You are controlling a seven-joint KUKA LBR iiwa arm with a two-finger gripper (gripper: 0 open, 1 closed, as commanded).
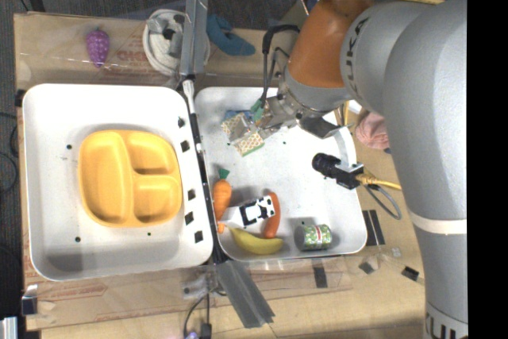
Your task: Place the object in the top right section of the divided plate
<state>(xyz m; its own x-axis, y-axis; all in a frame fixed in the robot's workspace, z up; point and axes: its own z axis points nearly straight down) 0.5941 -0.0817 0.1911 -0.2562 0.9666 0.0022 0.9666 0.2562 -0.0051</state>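
Your bench (71,44) carried two white bins on dark carpet.
Gripper (258,121) sat at the right bin's (349,238) eleven o'clock, finger state untellable; yellow divided plate (131,176) lay left.

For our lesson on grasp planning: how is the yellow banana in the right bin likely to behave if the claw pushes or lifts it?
The banana looks smooth and curved, so it may pivot or slip when nudged. It lies against the bin wall, touching the carrot, so a push would probably jostle that. It looks like a toy, probably light and stiff.
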